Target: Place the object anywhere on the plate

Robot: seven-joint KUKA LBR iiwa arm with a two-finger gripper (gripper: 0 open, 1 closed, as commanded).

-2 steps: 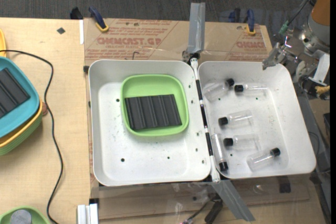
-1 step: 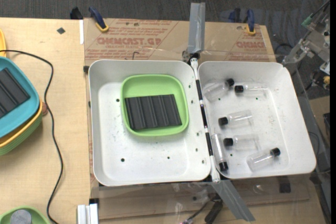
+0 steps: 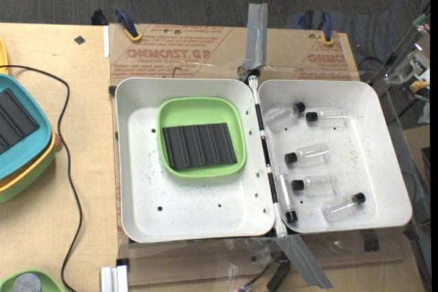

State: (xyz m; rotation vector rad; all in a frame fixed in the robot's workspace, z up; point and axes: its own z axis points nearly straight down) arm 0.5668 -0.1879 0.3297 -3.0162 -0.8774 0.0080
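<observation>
A green, rounded-square plate (image 3: 200, 107) sits in the left white bin (image 3: 137, 215), toward its back. A dark grey ribbed pad (image 3: 198, 146) lies flat on the plate and covers most of its floor. In the right white bin (image 3: 383, 147) lie several clear plastic vials with black caps, all on their sides. One vial (image 3: 309, 157) is near the middle, another (image 3: 342, 206) is at the front right, and a third (image 3: 285, 198) rests along the left wall.
A stack of teal and yellow dishes (image 3: 24, 147) stands on the wooden bench at the far left, with a black cable (image 3: 70, 167) running beside it. Cardboard (image 3: 178, 48) held by blue-and-yellow clamps lies behind the bins. A grey bar (image 3: 256, 37) rises at the back between them.
</observation>
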